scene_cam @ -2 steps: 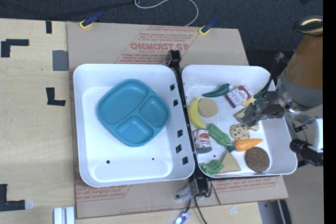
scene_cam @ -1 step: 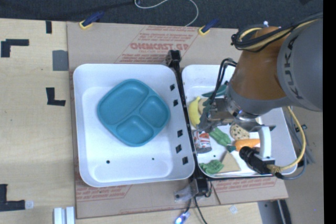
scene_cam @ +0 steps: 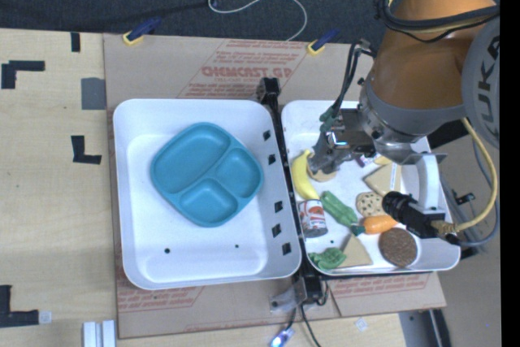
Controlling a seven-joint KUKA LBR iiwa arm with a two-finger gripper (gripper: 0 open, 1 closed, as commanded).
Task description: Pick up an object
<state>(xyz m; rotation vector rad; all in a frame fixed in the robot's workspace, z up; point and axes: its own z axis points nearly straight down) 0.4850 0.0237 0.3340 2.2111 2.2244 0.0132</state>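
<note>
The arm (scene_cam: 431, 45), a bulky grey body with a smooth orange dome, was seen reaching in from the right of the frame and hanging over the right bin (scene_cam: 305, 114), presumably because the small things to be picked up had been gathered there. Under both bins a sheet of brown cardboard (scene_cam: 195, 65) with red print had been laid flat on the bench, apparently as a liner. The left bin (scene_cam: 134, 183), shallow, white and round-cornered, was set just beside the right one, and in it a blue plate (scene_cam: 207, 173) of smooth plastic with three compartments had been placed at a slant, perhaps as a place to put things down. The gripper (scene_cam: 335, 144), dark and angular, was held low over the upper left part of the right bin, just above the top end of a curved yellow banana (scene_cam: 303, 179), which was judged the likeliest thing to be picked; whether the gripper was spread or pressed together could not be told, and nothing was seen held in it. Lower in that bin a round brown cookie (scene_cam: 398, 247), a small printed can (scene_cam: 314, 219), a long green pea pod (scene_cam: 340, 208) and an orange carrot (scene_cam: 379, 224) had been left lying close together, some touching.
</note>
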